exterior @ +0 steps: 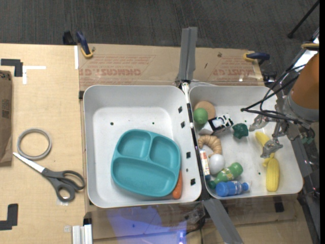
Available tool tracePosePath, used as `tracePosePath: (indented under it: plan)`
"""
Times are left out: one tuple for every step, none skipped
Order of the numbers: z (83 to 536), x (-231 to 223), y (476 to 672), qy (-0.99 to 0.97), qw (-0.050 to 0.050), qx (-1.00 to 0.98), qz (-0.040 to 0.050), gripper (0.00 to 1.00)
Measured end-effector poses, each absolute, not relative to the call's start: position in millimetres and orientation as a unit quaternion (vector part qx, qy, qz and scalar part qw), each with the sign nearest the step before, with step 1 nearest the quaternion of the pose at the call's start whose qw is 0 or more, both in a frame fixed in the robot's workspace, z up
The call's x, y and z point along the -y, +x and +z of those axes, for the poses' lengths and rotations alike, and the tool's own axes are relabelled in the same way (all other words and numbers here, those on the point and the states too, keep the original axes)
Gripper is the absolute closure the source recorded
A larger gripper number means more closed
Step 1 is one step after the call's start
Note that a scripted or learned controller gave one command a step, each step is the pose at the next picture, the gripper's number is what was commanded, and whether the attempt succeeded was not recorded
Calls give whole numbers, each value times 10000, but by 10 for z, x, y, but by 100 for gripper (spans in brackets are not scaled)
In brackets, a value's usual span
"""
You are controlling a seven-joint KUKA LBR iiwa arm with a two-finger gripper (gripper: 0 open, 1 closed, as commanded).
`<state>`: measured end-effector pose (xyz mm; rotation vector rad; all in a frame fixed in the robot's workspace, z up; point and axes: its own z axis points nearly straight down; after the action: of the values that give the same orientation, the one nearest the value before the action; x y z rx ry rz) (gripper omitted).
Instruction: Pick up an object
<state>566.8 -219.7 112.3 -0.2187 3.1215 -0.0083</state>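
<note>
My gripper (264, 134) hangs over the right side of the right bin (244, 91), reaching in from the right, and it is open. One fingertip (257, 120) is toward the back and the other lower down. A small yellow piece (260, 138) lies on the bin floor in the gap between them, and I cannot tell whether either finger touches it. A yellow corn cob (272, 174) lies just in front of the gripper. A dark green toy (240, 131) sits just to its left.
The right bin also holds a green ball (200, 116), a black-and-white toy car (221, 122), a tan ring (210, 143), a white egg (217, 162), a green bottle (228, 172) and a blue bottle (231, 188). The left bin (101, 105) holds a teal divided plate (147, 162) and a carrot (177, 186). Scissors (53, 176) and a tape roll (34, 143) lie on the bench at left.
</note>
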Motion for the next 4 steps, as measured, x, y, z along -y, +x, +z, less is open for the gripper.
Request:
tracePosePath:
  plan:
    - [919,2212,5270,-593,11,-9982,2,0]
    - [932,1720,6185,-114,29,-9999,2,0]
    - [932,1275,5987,108,24,-9999,1,0]
    - [938,2224,6387,-971,35,-9953,-9,0]
